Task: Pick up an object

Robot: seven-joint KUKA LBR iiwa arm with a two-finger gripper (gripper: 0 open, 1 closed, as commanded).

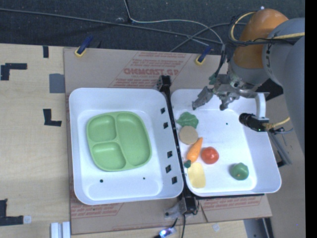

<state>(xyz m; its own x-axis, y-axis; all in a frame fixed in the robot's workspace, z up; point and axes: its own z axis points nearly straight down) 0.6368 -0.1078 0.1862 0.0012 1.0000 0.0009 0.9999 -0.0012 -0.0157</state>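
Gripper (214,101) hangs over the far edge of the right bin (262,180), fingers spread, nothing between them. Two white bins; the left bin (79,133) holds one green divided plate (119,140). Right bin, six toy foods: a leafy green (187,118), a tan round (188,135), one orange carrot (194,150), one red tomato (210,155), a yellow piece (196,175), one green pepper (239,171).
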